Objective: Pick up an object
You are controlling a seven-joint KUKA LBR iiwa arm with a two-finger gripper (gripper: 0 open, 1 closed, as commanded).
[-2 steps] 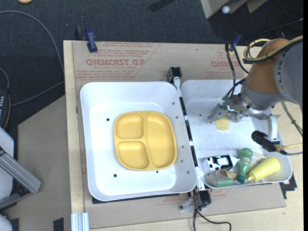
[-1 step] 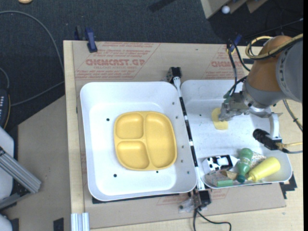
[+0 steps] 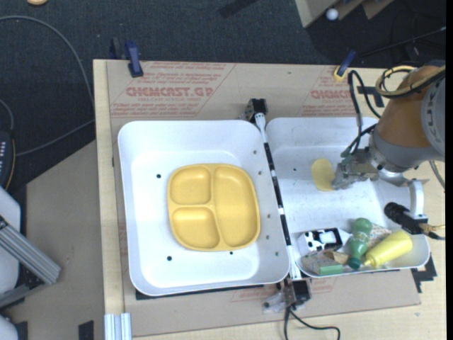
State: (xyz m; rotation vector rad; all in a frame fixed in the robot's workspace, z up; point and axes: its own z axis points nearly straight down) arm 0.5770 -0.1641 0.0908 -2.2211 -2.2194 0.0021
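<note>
I see my gripper [image 3: 345, 176] low in the right bin [image 3: 297, 137], touching the pale yellow round piece [image 3: 322, 174] that lies just to its left, but I cannot tell its state or whether it grasps the piece.

Bright, even overhead light, no hard shadows; just a soft dark rim along the near edges of the left bin [image 3: 134, 190] and under the yellow divided plate [image 3: 214, 207], well left of the gripper [image 3: 345, 176]. White bin floors run close to blown out, mild sheen on the plate's ridges and on the yellow bottle [image 3: 388, 249] below-right of the gripper, while the dark floor [image 3: 177, 20] behind the bench stays murky. Focus is soft overall with low resolution, the small pale yellow piece [image 3: 323, 174] just left of the gripper is smeary, and the clutter in the right bin's near corner blurs together.
</note>
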